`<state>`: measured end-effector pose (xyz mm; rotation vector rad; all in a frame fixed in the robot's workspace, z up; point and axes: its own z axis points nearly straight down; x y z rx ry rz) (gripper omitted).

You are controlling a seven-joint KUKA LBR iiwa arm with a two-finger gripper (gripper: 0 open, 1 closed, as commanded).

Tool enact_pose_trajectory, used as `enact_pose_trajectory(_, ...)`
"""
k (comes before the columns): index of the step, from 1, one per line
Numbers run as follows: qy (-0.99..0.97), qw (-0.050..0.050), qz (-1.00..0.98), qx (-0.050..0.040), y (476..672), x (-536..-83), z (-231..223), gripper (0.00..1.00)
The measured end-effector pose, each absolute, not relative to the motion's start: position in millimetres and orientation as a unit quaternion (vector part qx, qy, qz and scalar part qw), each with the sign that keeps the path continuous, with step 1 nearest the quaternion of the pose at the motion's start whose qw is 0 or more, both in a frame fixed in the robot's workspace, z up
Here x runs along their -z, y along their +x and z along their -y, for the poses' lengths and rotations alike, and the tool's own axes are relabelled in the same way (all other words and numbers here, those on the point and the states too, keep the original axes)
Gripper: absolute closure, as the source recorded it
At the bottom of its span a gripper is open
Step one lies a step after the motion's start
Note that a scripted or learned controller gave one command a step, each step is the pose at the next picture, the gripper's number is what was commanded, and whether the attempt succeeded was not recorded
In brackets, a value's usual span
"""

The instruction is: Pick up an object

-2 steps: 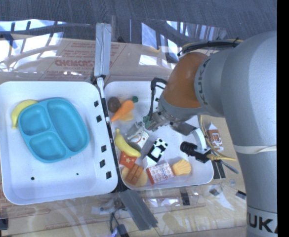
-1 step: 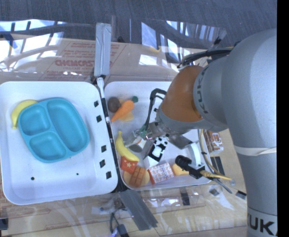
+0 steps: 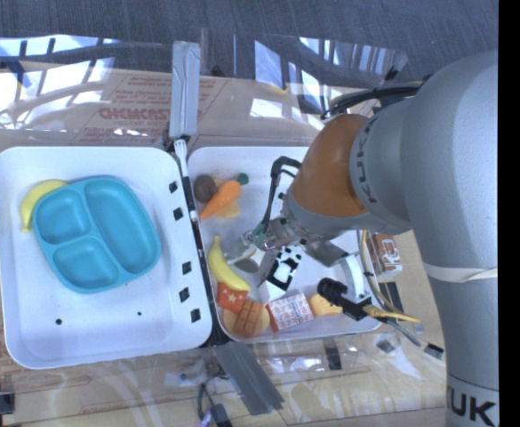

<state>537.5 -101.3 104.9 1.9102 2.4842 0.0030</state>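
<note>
The banana point(image 3: 226, 269) lies in the right bin point(image 3: 242, 160), along its left wall, just beside the gripper point(image 3: 264, 249). It is yellow, curved and smooth, so I would straddle its middle squarely and come down slowly, clear of the carrot point(image 3: 221, 199) above and the red box point(image 3: 233, 299) touching its lower end. Whether the gripper is spread or closed, I cannot tell.
</note>
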Motion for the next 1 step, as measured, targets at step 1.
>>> enact_pose_trajectory(1,0.665,0.0,-0.747,-0.0007,580.8,-193.2,44.9,1.0)
